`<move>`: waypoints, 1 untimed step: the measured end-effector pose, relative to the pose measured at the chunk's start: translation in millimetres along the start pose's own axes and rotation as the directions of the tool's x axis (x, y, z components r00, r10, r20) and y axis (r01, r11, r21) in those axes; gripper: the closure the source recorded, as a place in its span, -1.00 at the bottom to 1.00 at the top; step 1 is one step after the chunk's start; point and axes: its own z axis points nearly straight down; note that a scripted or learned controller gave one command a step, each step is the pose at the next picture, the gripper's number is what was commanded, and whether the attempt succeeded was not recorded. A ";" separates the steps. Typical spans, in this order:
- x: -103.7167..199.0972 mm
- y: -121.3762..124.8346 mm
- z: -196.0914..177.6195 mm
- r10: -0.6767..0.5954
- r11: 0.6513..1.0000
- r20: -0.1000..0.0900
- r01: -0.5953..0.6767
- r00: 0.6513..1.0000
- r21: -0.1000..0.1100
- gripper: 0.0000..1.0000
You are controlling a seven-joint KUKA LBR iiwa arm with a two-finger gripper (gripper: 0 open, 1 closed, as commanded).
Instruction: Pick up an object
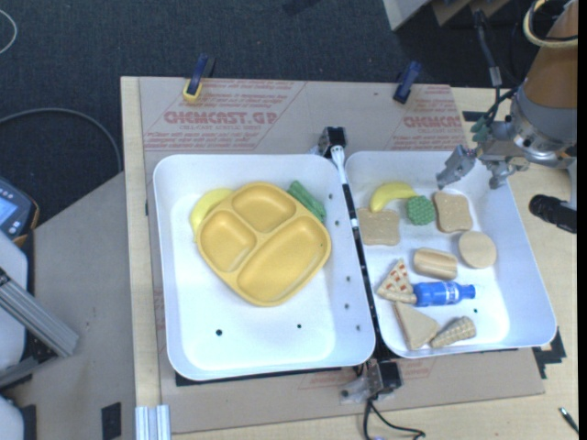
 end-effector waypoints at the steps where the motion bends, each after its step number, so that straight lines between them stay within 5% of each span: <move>1: 0.2 2.9 -8.4 -0.003 1.000 0.003 0.003 1.000 -0.014 -1.00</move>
